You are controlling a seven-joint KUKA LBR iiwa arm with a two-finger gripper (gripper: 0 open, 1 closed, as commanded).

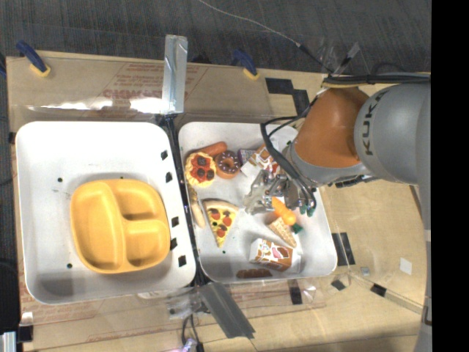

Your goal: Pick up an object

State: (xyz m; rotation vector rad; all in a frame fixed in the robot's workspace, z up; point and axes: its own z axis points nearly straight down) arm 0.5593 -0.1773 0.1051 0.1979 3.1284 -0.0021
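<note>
My gripper (272, 194) is low inside the right bin (321, 249), below the grey arm's orange band (330, 132). An orange carrot-like toy (285, 213) lies right under its tip, with a waffle cone (283, 231) just in front of it. To the left lie a round pizza (200, 169), a chocolate donut (227, 163), a hot dog (209, 150) and a pizza slice (220, 221). A small printed packet (272, 254) and a brown sausage (254, 273) rest near the front wall. I see nothing lifted off the bin floor.
The left bin (44, 152) holds a yellow divided tray (121, 224). A wrapper (256, 157) lies by the arm's wrist at the back of the right bin. Black cables (282, 127) loop off the arm. Cardboard surrounds both bins.
</note>
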